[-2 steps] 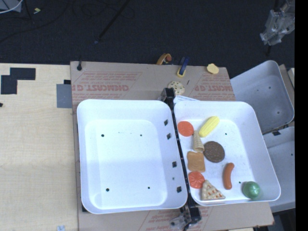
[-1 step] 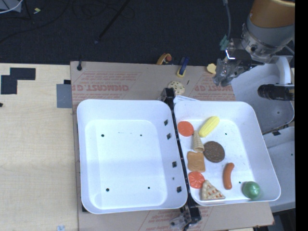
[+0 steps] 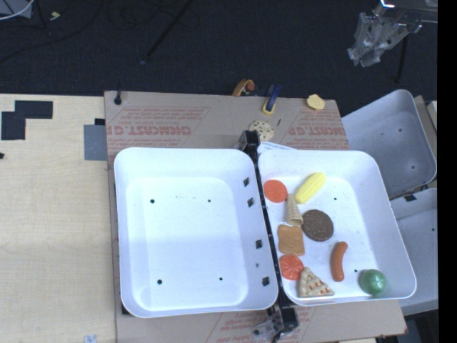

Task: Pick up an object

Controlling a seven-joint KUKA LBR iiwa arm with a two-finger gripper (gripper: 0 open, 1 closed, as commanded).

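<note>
Lying well below the pincer (image 3: 376, 40) (upper right): corn cob (image 3: 310, 187).

Dark floor (image 3: 178, 34) behind pale wooden bench (image 3: 50, 227)

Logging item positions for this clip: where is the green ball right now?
The green ball lies in the near right corner of the right bin, just right of the sausage.

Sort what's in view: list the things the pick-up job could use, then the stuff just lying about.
For the job: gripper, right bin holding corn, brown patty, sausage, green ball, pizza slice.

Lying about: cookie, blue clip, yellow piece on the cardboard.
</note>
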